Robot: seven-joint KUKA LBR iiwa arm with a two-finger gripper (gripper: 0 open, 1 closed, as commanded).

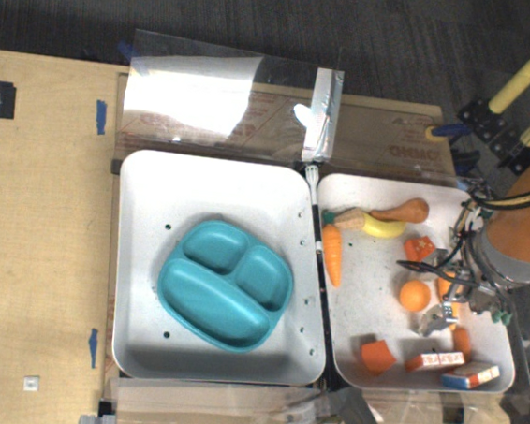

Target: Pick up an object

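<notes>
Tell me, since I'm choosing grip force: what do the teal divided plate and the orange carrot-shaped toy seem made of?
The teal divided plate in the left white bin looks like moulded plastic: uniform colour, rounded compartment edges, soft sheen. The orange carrot-shaped toy in the right white bin also looks like plastic, smooth and evenly coloured; it could be rubber, which this view cannot settle.
</notes>
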